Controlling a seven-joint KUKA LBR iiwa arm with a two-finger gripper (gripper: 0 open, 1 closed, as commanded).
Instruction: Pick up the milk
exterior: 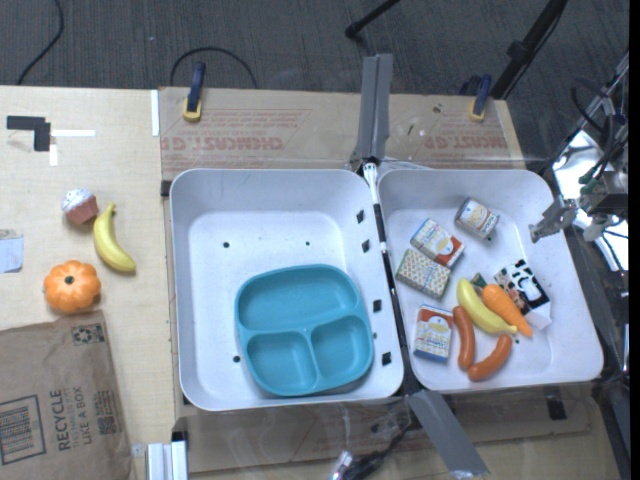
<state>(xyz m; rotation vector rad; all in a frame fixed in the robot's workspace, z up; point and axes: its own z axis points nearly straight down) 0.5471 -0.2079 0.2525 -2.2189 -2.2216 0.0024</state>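
The milk (524, 286) is a small carton with a black-and-white cow pattern. It lies near the right wall of the right bin (560, 368), with a carrot (506, 311) resting against its left side. The gripper (552, 222) hangs at the right bin's upper right edge, up and to the right of the milk and apart from it. Nothing shows in it.
The right bin also holds a banana (480, 308), two sausages (478, 346), a can (477, 218) and three small boxes (430, 268). A blue divided plate (303, 328) lies in the left bin (200, 268). Outside the bins, a banana (110, 240), a pumpkin (71, 287) and a cupcake (79, 206) sit at the left.
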